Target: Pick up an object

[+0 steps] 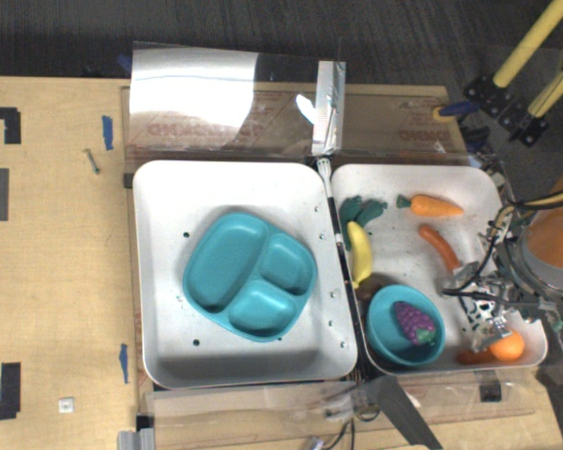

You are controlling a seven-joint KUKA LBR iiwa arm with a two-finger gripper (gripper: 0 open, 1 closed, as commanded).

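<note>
The counter (47, 251) is pale wood-grain board with black and blue tape marks, carrying two shallow white bins side by side, and dark carpet lies beyond it at the top of the view. Start at the near edge of the right bin (394, 178): a small orange ball-shaped fruit (509, 346) sits in the near right corner, directly beside the gripper (483, 298), which is low over the bin's right side amid dark cabling; you cannot tell from this view whether the jaws are spread or closed, and nothing is visibly between them. Judge the orange fruit as light, rigid moulded plastic with a smooth, rounded surface that may roll out of a pinch; take it across its widest part. Just left, a teal bowl (403, 324) holds a purple grape cluster (414, 322), knobbly and probably easier to grip, but the bowl wall restricts access. Further back, a yellow banana (358, 251) lies along the left wall, touching the bowl's rim; grip it across its narrow middle. A red sausage-shaped piece (437, 245) lies mid-bin, and a carrot (434, 206) and a dark green item (363, 208) lie near the far wall; all appear hard, glossy and light. The left bin (159, 195) holds a teal three-compartment plate (251, 275), wide and flat, a poor candidate for a pinch. Beyond the bins, a clear plastic sheet (216, 101) stands upright.
</note>
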